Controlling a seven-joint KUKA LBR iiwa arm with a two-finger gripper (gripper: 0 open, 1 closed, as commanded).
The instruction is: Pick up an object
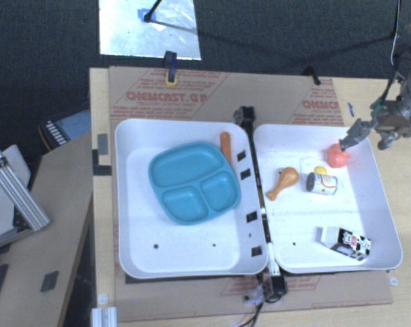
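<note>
In the right bin (386, 203) a salmon-pink round fruit (338, 157) lies near the far wall. My gripper (364, 142) hovers over the bin's far right corner, open, with its left finger (351, 135) slanting down to the fruit's top edge. Nothing sits between the fingers. Further left lie a tan toy drumstick (282, 181) and a small white can with a yellow top (321, 182). A black-and-white carton (345, 242) rests near the front wall.
The left bin (133, 223) holds a blue divided plate (192, 181) with an orange stick-shaped toy (225, 146) at its far edge. A black hinge strip (254, 182) separates the bins. A cable (397, 19) hangs above the arm at the right.
</note>
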